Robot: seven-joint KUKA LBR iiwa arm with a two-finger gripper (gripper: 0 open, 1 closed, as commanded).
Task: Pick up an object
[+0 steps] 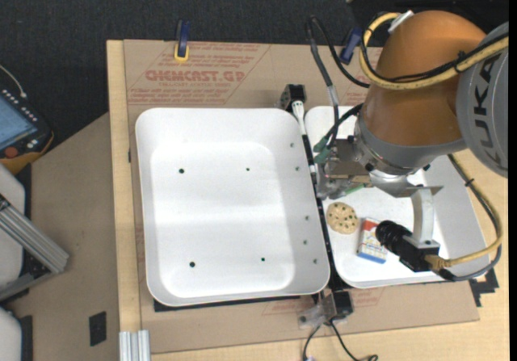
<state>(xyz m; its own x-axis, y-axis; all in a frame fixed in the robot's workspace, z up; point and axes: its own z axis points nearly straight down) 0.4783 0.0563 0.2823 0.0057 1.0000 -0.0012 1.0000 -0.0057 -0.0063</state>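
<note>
My gripper (pixel 333 180) hangs low over the left part of the right bin (pixel 460 190), close to the wall it shares with the left bin. The orange and grey wrist hides most of it. A round tan cookie with dark chips (pixel 342 216) lies in the right bin just in front of the gripper, apart from it. To the cookie's right lies a small red, white and blue box (pixel 370 243). I see nothing held at the gripper.
The left bin (pixel 161 190) sits beside the right one, their walls touching. Both rest on a brown cardboard sheet (pixel 210 69) with blue clamps (pixel 182 40) at its back edge. The arm covers the back of the right bin.
</note>
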